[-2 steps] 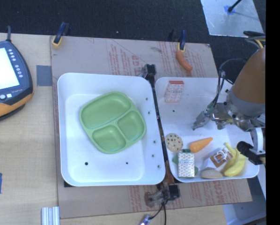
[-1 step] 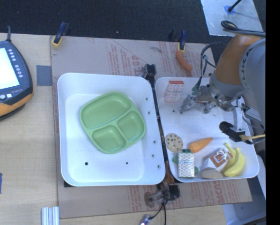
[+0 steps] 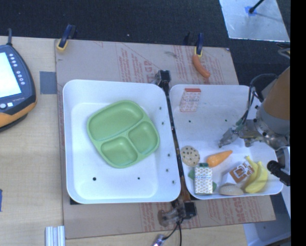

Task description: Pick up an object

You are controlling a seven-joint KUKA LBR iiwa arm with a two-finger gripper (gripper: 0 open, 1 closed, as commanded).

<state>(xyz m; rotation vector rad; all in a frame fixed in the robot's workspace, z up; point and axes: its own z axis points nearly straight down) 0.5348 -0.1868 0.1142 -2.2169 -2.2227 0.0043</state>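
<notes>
Arm position: entering from the right edge.
The tool (image 3: pixel 234 136) points left and downward; the grey wrist and orange band sit behind it.

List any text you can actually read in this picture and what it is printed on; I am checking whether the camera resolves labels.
None reads clearly.
Cardboard sheet: red print, too blurred to read.
Packet with red top: print blurred.
Green and white carton: label too small.
Brown snack packet: marks illegible.
Pendant screen: blank white, button marks too small.
</notes>
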